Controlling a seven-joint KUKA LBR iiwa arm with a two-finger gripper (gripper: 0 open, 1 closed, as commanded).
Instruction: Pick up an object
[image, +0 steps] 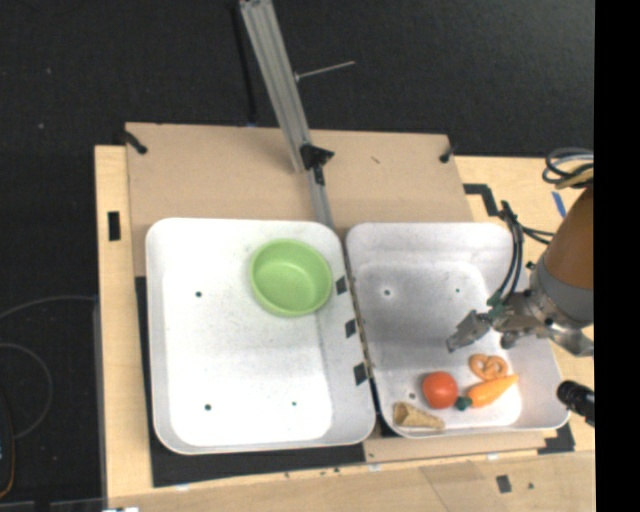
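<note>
Gripper: we see the gripper (487, 330) hanging over the right side of the right bin (420, 260), its fingers spread apart with nothing between them.
Arm: we see it reach in from the right edge, the orange band (572, 245) showing above the wrist, with dark cables looping beside it.
Pretzel: we find a small pretzel (487, 366) just below the gripper, apart from the fingers.
Carrot: we see an orange carrot (490, 391) lying just beneath the pretzel, its green end toward the tomato.
Tomato: we see a red tomato (439, 389) near the front of the right bin, just beside the carrot.
Wedge: we note a tan wedge-shaped piece (416, 417) at the front rim.
Left bin: we see the left bin (200, 400) holding a green bowl (291, 278), upright, near its back right corner.
Surface: we see both bins side by side on the tan surface (200, 175).
</note>
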